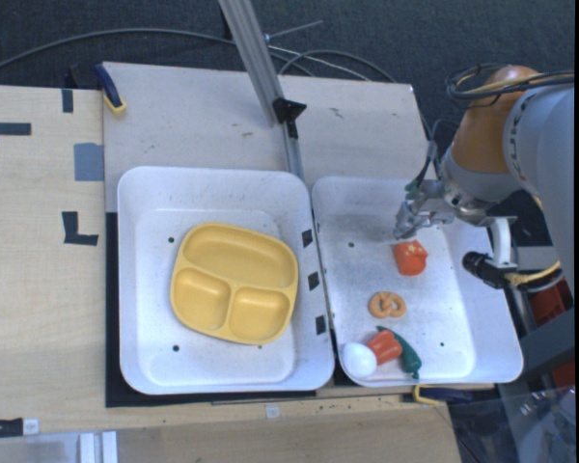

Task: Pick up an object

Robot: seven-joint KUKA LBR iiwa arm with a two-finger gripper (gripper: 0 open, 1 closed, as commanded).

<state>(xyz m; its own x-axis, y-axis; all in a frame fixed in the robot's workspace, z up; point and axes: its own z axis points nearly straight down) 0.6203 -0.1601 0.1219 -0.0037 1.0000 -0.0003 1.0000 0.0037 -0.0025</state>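
The pincer (pixel 408 222) hangs over the right bin (pixel 482 350), near that bin's far edge, directly above and just beside a small red-orange toy block (pixel 411 258). Whether the pincer is wide or narrow cannot be told — the wrist body hides the tips at this slant, and nothing is seen between them.

The red-orange block lies near the middle of the right bin, toward its far half. It appears light, rigid and smooth-skinned plastic; expect it to slide on the white floor if touched off-centre. Take hold across its two flattest opposite faces, low on the body.

Alternative targets sit toward the bin's near edge: a toy pretzel (pixel 387 305), flat and hard to get under; a white egg (pixel 358 359) at the near left corner, round and slippery; a red pepper with green stem (pixel 391 346), touching the egg.

The left bin (pixel 135 258) carries a yellow divided plate (pixel 234 283) — broad and thin-rimmed, a poor choice.
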